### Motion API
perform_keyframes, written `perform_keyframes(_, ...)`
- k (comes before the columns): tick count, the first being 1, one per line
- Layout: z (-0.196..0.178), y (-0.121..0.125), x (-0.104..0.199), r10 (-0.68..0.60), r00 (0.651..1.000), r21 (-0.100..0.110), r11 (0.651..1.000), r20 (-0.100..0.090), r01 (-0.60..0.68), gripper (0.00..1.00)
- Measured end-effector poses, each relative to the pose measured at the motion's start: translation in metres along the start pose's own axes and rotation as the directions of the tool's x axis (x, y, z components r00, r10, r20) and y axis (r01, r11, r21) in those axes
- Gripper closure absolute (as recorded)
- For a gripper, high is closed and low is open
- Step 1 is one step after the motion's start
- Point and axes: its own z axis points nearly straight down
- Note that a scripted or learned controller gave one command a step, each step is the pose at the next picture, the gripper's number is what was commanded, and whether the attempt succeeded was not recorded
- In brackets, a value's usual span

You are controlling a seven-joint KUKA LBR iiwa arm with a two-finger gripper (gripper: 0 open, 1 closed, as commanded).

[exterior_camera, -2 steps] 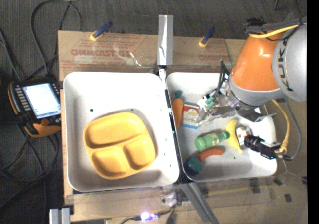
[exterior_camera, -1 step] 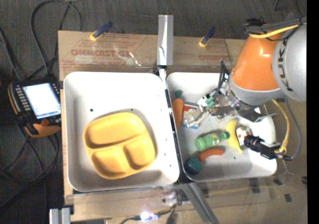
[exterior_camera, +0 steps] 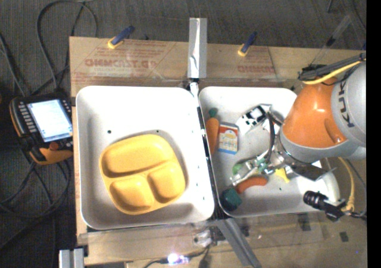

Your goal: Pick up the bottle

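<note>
In the right bin [exterior_camera: 286,97], an orange-red elongated item [exterior_camera: 252,183] lies near the front wall with a dark teal round piece [exterior_camera: 231,199] at its left end. Together they look like the bottle on its side, though I cannot be sure. My gripper [exterior_camera: 262,165] hangs low just above and slightly behind the orange-red item, under the orange wrist band [exterior_camera: 312,121]. A small green piece [exterior_camera: 239,169] shows at the gripper's left tip. Nothing is visibly lifted off the bin floor.
An orange carrot [exterior_camera: 212,127] and a small printed box [exterior_camera: 228,139] lie by the right bin's left wall. A white and black item [exterior_camera: 256,115] sits behind the gripper. The left bin [exterior_camera: 89,142] holds a yellow divided plate [exterior_camera: 143,173]. A tablet [exterior_camera: 44,119] rests at far left.
</note>
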Motion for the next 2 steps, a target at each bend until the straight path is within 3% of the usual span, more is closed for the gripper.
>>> perform_keyframes(1, 0.0441, 0.0954, -0.0532, -0.106, 0.994, -0.015, 0.994, 0.009, 0.106, 0.0)
perform_keyframes(2, 0.0348, 0.0969, -0.0533, -0.106, 0.994, -0.017, 0.994, 0.01, 0.106, 1.0)
